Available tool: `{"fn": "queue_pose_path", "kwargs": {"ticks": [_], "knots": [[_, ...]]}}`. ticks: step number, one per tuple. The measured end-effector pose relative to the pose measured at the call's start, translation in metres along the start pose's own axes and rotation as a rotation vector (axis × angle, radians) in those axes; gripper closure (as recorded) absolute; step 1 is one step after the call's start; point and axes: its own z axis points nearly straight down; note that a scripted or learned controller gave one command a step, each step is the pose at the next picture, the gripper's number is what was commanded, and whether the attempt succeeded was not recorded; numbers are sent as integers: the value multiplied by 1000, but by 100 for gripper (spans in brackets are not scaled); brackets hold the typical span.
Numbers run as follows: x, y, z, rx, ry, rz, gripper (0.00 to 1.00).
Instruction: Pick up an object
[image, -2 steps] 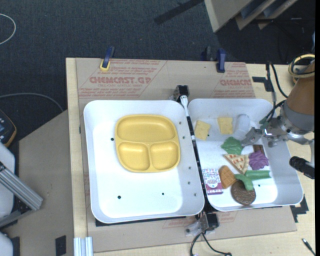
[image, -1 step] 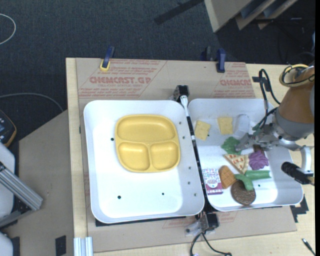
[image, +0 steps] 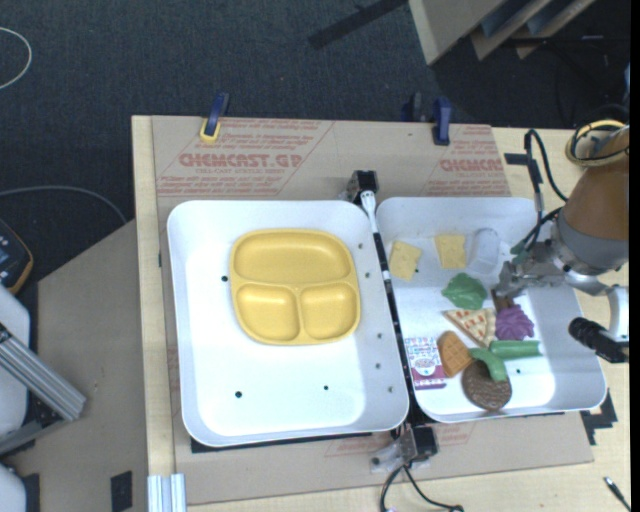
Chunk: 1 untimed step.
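Note:
The right bin (image: 572, 372) holds several toy foods. Two pale yellow cheese pieces (image: 405, 259) (image: 451, 250) and a clear cup (image: 485, 248) lie at its far side. Nearer are a green leafy piece (image: 465, 291), a pizza slice (image: 470, 322), a purple grape bunch (image: 514, 323), a green stalk (image: 512, 350), an orange waffle piece (image: 453, 352), a brown disc (image: 487, 387) and a small pink carton (image: 426, 360). My gripper (image: 507, 292) reaches in from the right and hangs low between the leafy piece and the grapes. I see nothing held in it.
The left bin (image: 200, 330) carries a yellow divided plate (image: 295, 283). The arm's orange band (image: 600, 200) stands over the right bin's right rim. Clamps (image: 211, 120) (image: 440, 118) sit at the board's far edge. Cables run along the right.

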Motion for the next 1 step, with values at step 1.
{"fn": "queue_pose_path", "kwargs": {"ticks": [1], "knots": [[-1, -4, -45, 4, 4, 1, 100]]}}
